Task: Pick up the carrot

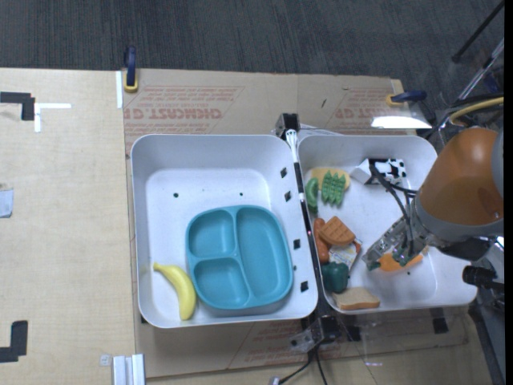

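The carrot (393,261), a small orange piece, sits low in the right bin (425,291) near its front right. My gripper (391,257) reaches down from the right, under the arm's orange band, and its fingers stand on either side of the carrot, shut on it. Only the carrot's lower end shows below the fingers. It is close to the bin floor, and I cannot tell whether it is lifted off it.
Left of the gripper in the right bin lie a brown bread slice (337,231), an orange-red piece (321,245), a green cup (335,277), toast (358,299), a green leafy item (333,185) and a black-and-white toy (389,168). The left bin (152,215) holds a teal tray (276,243) and a banana (181,285).
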